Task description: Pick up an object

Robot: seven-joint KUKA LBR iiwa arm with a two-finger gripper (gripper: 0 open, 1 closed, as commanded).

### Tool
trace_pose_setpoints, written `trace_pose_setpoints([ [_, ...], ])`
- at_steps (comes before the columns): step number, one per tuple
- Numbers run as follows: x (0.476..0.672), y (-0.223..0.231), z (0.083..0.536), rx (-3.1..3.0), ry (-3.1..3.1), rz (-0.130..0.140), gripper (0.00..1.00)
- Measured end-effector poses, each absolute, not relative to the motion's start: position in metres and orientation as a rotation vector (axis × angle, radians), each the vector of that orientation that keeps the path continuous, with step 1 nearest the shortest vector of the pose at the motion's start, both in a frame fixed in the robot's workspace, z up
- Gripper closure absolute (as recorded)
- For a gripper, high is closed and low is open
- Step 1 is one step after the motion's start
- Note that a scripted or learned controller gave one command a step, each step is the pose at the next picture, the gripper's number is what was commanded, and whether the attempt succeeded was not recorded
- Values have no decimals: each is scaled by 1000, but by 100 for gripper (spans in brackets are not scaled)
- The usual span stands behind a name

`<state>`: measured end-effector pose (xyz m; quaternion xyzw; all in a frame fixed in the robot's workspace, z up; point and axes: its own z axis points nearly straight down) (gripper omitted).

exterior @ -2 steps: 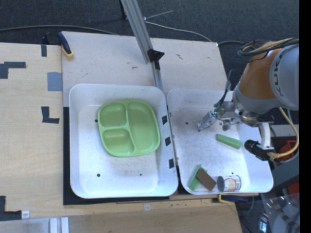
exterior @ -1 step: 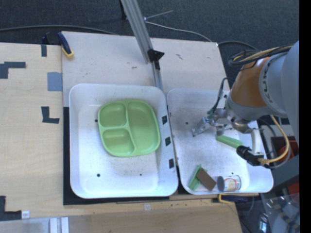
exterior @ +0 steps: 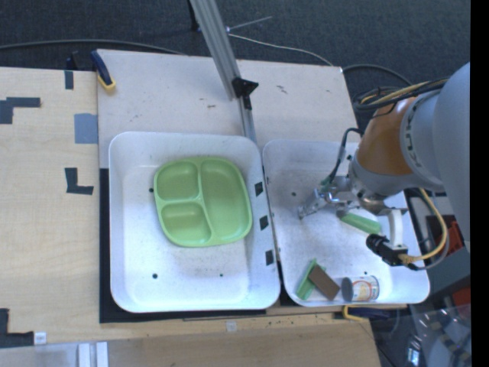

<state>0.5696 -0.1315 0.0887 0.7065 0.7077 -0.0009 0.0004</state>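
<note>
My gripper (exterior: 315, 204) is low over the middle of the right bin (exterior: 294, 159), reaching in from the right under the orange-banded wrist (exterior: 386, 147). A pale green stick-shaped object (exterior: 361, 222) lies just right of the gripper, partly under the wrist. Near the bin's front edge lie a green block (exterior: 307, 278) with a brown block (exterior: 325, 284) against it. A small can (exterior: 361, 289) lies on its side right of them. The bin floor directly under the gripper looks bare.
The left bin (exterior: 130, 274) holds a green divided plate (exterior: 203, 201). A grey metal post (exterior: 218, 37) slants down to the bins' shared back corner. Cables (exterior: 428, 235) and a black connector (exterior: 382, 247) hang at the right bin's right side.
</note>
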Motion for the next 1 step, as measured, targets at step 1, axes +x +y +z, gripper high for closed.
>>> trace_pose_setpoints([
  [1,570,-131,99,2218,2225,-2,100],
])
